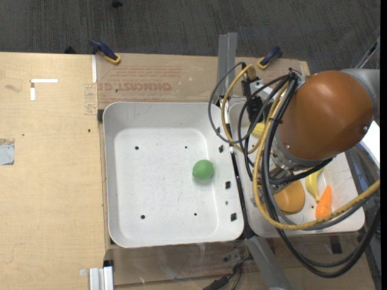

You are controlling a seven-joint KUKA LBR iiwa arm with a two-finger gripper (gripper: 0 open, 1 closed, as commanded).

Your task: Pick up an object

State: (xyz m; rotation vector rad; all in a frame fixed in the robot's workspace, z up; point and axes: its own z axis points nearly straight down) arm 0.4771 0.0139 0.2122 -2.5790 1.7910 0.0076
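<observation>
- dark grey carpet (169,11) runs across the top of the view, with a pale wooden desk (48,180) below it.
- a sheet of brown cardboard (151,83) with red print lies on the desk behind the bins, held by two blue-and-orange clamps (106,51) at its far edge.
- the left bin (118,180) is a shallow white tray with a few small dark holes in its floor.
- a green ball (203,170) sits alone in the left bin, right of its middle and near the wall shared with the other bin.
- the right bin (351,222) is mostly covered by the arm (326,116), whose orange band fills the upper part of that bin.
- black and yellow cables (266,180) loop around the arm and hang over the right bin and the wall between the bins.
- under the arm in the right bin lie an orange round thing (290,198), a small carrot-shaped thing (324,203) just beside it, and a yellow thing (311,183), perhaps a banana, partly hidden.
- another patch of yellow (259,129) shows through the cables farther up in the right bin.
- the end effector is hidden beneath the arm over the right bin, so i cannot tell whether it is apart, together or clamped on anything.
</observation>
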